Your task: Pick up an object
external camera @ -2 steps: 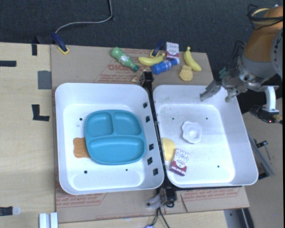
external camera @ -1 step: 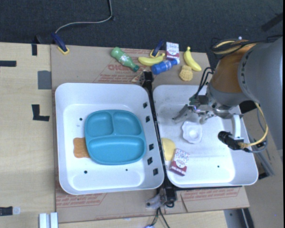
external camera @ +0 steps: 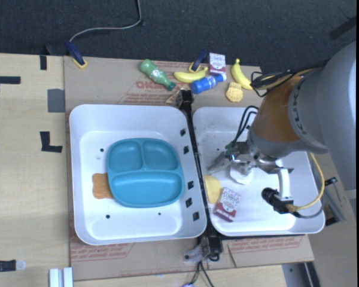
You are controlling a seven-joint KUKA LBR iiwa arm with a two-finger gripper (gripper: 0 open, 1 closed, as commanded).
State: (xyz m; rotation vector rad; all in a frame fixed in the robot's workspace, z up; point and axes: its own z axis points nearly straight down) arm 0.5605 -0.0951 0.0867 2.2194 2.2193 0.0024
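Starting at the left, the left bin is carrying a blue divided plate, and a tan slice, perhaps toast, is poking out from under the plate's left edge, so most of it is lying hidden from me. Beyond the bins' far rims a row of toy food is sitting on the cardboard: a green bottle, a yellow banana, a blue bottle, a small red-and-white carton, a second banana and a yellow waffle-like piece.

I am reaching into the right bin from the right, and my gripper is hanging low over the bin's middle. My own wrist and cabling are blocking the view, so I cannot tell how the jaws are standing or whether the pale shape beneath them is an object or part of me.

Just to the near left of me are lying a yellow wedge, touching the bin's left wall, and a red-and-white packet beside it. I am judging the packet to be light, thin and flat, likely crinkly and slippery; I would be pinching it across its short sides. The wedge is looking firmer and thicker, an easier bite, though the wall is crowding one side.
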